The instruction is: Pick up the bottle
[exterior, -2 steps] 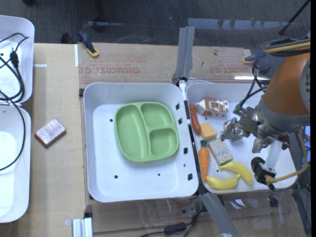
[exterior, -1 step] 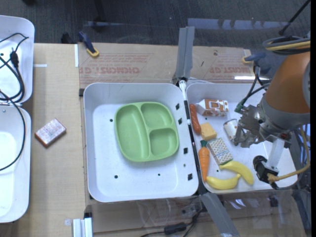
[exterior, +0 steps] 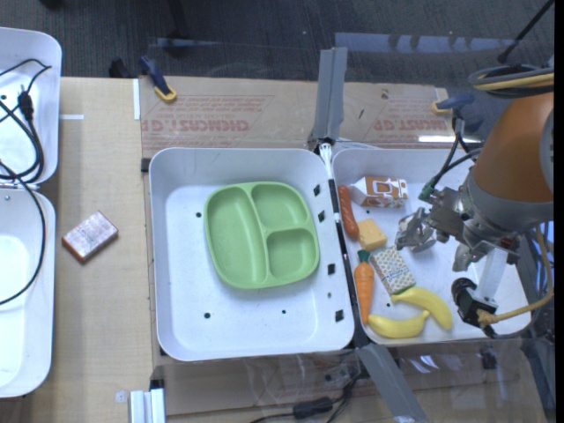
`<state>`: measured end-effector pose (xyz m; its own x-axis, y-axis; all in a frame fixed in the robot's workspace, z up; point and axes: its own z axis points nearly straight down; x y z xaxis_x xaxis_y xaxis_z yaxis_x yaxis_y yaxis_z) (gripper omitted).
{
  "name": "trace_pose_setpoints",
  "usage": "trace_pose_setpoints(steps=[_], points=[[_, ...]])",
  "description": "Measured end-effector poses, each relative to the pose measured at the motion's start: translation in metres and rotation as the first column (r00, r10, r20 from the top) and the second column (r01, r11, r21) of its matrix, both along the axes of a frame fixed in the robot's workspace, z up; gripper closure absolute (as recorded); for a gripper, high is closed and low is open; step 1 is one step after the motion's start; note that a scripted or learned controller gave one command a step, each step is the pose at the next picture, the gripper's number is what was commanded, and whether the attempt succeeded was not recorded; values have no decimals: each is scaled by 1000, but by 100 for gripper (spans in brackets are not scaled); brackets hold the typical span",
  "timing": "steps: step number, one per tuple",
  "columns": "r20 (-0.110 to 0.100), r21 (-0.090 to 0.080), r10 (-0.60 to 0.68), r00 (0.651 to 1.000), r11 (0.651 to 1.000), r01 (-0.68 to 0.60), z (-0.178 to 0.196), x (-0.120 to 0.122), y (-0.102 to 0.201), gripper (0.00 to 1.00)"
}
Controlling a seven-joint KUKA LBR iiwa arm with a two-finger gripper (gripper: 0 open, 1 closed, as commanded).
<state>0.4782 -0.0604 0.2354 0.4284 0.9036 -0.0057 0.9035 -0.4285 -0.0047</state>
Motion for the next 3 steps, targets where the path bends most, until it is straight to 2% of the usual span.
trace_pose_setpoints(steps=[1, 2, 3], points=[[4, 0, -170, 985, 985, 170, 123, 0, 35, 0], [1, -1, -442, 897, 897, 442, -13, 10, 112, 0], [1, -1, -369, 930, 930, 369, -46, 8, 33, 0]])
